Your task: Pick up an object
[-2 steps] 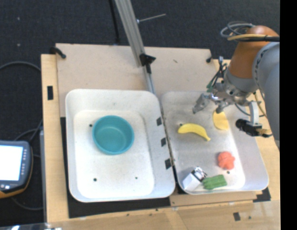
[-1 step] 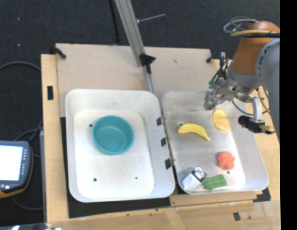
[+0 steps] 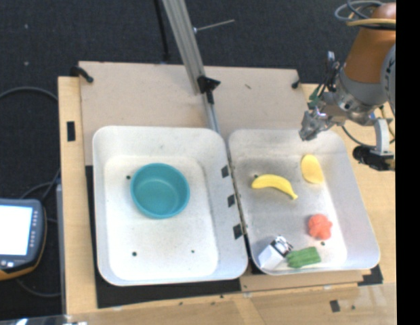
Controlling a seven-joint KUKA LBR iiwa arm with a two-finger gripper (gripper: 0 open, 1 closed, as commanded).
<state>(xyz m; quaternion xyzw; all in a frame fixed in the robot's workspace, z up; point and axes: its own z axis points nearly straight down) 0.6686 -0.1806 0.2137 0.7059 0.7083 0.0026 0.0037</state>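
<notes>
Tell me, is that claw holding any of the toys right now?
No. The claw hangs over the back edge of the right bin with nothing between its tips; the yellow lemon and banana lie apart from it.

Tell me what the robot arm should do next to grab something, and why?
Probably lower the gripper toward the yellow lemon-shaped toy. The gripper hangs over the far edge of the right white bin, and that toy lies closest to it, with bare bin floor around it. The curved yellow banana lies farther off.
</notes>
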